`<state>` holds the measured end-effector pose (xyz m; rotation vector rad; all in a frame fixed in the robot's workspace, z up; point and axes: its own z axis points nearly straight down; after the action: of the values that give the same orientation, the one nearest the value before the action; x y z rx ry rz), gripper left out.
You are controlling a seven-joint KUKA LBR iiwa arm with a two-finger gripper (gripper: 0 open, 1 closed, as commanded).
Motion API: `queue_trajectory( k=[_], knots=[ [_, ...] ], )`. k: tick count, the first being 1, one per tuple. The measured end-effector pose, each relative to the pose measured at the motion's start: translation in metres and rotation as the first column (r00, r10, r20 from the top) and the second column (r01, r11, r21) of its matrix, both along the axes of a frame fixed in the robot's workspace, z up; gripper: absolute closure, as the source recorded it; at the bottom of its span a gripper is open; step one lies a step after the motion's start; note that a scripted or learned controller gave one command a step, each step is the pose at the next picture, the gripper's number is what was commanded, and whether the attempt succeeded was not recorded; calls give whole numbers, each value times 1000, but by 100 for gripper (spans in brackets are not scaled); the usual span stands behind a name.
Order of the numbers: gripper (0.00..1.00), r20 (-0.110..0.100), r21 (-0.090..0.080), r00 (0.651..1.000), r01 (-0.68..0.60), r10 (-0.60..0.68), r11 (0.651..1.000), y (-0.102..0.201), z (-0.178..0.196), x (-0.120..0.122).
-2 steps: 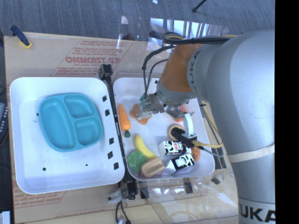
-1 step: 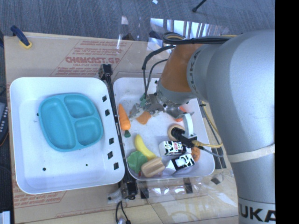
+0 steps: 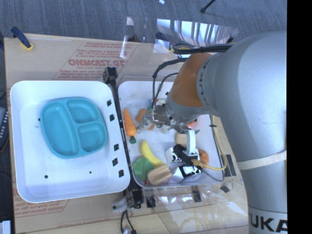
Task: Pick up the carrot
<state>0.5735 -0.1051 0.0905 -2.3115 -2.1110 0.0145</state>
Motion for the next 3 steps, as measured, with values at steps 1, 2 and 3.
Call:
queue_trajectory(
  k=[1, 2, 3],
  knots=[
    [0, 9, -6, 977, 214, -214, 977, 12, 2, 8],
    [0, -4, -5, 930, 367, -367, 930, 13, 0, -8],
    [100, -14, -3, 933, 359, -359, 933, 14, 9, -9]
  ],
)
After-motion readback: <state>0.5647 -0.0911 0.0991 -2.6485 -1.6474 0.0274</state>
